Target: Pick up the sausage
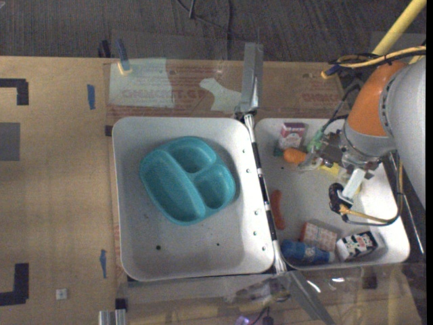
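I count two white bins on the bench. The left bin has one blue-green plate with three parts. In the right bin I see one red sausage, lying right by the bin's left wall. There is also one small pink and white carton, one orange thing, one checked box, one blue bottle and one black and white carton.

There is one arm. It reaches in from the right and bends down over the top part of the right bin. The gripper sits just beside the orange thing, well apart from the sausage. I cannot tell if the gripper is open or closed.
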You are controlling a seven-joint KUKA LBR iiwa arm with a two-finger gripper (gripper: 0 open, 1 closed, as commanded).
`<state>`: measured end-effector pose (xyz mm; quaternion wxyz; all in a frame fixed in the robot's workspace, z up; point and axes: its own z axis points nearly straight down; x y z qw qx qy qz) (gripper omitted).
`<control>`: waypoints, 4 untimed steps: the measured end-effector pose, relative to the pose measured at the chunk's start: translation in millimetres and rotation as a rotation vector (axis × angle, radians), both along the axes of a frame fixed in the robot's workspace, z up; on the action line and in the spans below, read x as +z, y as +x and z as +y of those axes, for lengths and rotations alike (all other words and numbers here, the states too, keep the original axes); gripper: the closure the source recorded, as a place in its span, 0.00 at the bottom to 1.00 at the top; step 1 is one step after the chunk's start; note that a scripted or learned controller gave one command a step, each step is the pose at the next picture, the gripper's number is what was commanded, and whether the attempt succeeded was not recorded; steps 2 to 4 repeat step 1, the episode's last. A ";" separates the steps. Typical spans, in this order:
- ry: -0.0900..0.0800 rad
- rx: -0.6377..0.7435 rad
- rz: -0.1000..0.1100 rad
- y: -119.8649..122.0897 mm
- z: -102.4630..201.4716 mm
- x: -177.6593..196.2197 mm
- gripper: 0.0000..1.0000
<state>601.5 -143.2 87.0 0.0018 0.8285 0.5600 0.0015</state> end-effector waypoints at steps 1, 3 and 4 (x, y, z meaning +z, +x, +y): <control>-0.001 0.346 -0.002 -58.7 45.9 1.2 0.00; -0.001 0.346 -0.002 -58.7 45.9 1.2 0.00; -0.001 0.346 -0.002 -58.7 45.9 1.2 0.00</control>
